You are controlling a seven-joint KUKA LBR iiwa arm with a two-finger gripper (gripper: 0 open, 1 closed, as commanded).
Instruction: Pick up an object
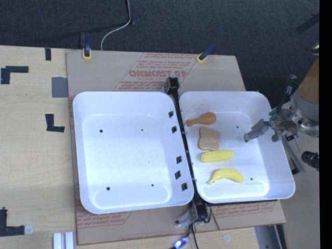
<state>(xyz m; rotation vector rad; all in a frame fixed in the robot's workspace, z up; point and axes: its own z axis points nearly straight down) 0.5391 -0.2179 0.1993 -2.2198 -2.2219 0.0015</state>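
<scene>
While the gripper hangs over the right edge of the right bin, whether its jaws are spread or pressed together cannot be told from this slanted view; nothing shows between them.

Bins: two, white, shallow, side by side on a cardboard sheet. Left bin: no loose items visible.

Right bin contents, four items, all in its left half:
- one drumstick, brown, nearest the far wall;
- one tan slice, just below the drumstick;
- one corn cob, yellow, touching the slice's lower edge;
- one banana, yellow, nearest the front wall, apart from the cob.

Clamps on the sheet's far edge: two.
</scene>
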